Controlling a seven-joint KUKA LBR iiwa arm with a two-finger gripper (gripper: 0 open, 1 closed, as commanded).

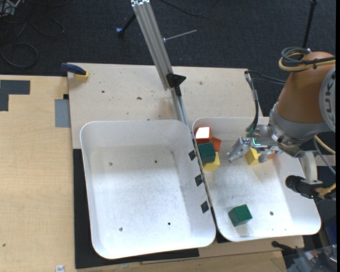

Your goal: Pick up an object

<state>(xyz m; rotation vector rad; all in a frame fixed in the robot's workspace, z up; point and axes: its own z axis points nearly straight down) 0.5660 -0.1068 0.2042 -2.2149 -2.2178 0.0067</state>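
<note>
Grasp step underway: metal two-finger gripper (250, 150) low in right white bin (294, 222), small yellow block (252, 156) at its tip; grip state unclear, cannot tell. Block cluster at 9 o'clock. Next: confirm hold, lift straight.

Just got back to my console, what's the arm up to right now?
The arm has reached into the right bin from the right, and its pincer sits low beside a yellow block near the bin's middle. Whether that block is actually gripped is hard to tell from this angle. A cluster of blocks, orange, green and yellow, sits against the divider side of that bin, and a lone green cube lies nearer the front. The left bin is beside it.
</note>
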